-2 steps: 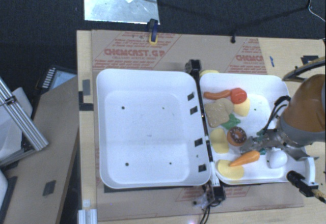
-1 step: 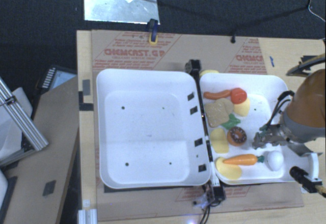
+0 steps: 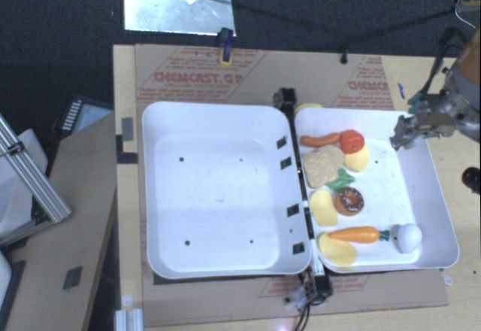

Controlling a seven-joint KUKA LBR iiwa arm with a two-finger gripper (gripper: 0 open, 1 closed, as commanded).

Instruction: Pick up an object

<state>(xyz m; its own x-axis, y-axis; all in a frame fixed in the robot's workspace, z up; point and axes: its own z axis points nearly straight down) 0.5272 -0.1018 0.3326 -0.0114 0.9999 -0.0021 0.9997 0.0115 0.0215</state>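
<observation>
Red "CHEMCAST GP" lettering marks the brown board (image 3: 197, 70) under the left bin (image 3: 218, 186). In the right bin (image 3: 428, 194), toy food crowds its left side: sausage (image 3: 319, 140), tomato (image 3: 352, 141), doughnut (image 3: 349, 201), carrot (image 3: 353, 234). The gripper (image 3: 403, 134) hangs at that bin's right rim; jaw state unclear.

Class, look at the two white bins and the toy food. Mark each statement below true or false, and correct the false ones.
1. All the toy food lies in the right bin. True.
2. The carrot lies at the far end of that bin. False: it lies near the front edge, beside the white ball.
3. The claw grips the tomato. False: it hangs apart from it, over the bin's right part.
4. The doughnut lies between tomato and carrot. True.
</observation>
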